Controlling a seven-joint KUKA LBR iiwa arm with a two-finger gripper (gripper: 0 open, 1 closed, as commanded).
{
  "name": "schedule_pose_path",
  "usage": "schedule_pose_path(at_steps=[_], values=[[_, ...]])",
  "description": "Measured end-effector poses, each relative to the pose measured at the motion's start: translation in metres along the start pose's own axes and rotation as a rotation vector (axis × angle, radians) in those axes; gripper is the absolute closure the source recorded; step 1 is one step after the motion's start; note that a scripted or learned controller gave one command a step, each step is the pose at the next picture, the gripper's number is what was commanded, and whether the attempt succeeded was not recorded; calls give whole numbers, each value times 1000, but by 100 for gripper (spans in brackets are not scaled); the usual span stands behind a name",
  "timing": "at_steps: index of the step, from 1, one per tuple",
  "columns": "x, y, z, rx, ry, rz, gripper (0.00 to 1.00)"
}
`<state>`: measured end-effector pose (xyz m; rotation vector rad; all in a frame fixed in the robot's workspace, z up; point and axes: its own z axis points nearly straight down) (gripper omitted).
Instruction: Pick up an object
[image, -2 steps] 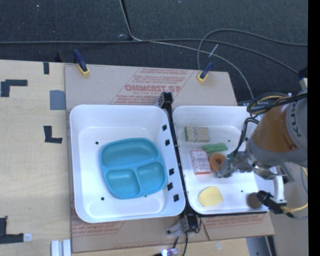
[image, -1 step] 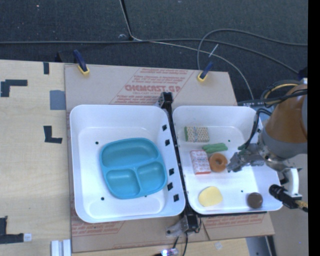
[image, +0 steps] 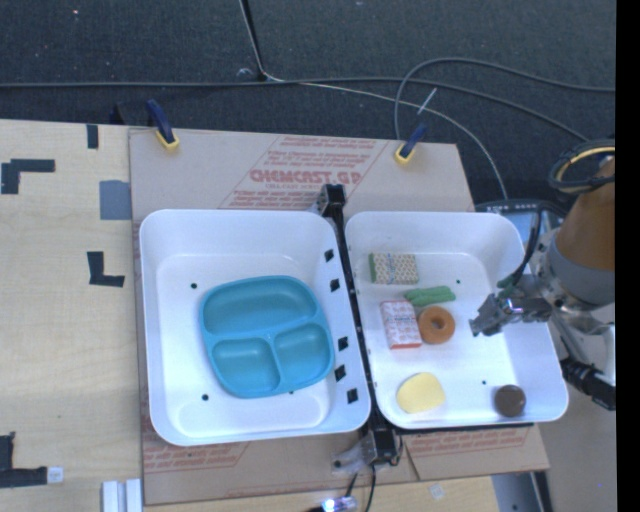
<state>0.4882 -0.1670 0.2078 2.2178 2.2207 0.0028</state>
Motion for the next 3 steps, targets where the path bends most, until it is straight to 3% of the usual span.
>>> schedule_pose_path(at_steps=[2, 3], values=[[1, 5, -85, 0, 0, -1, 100], [43, 16, -70, 5, 0, -3, 100]])
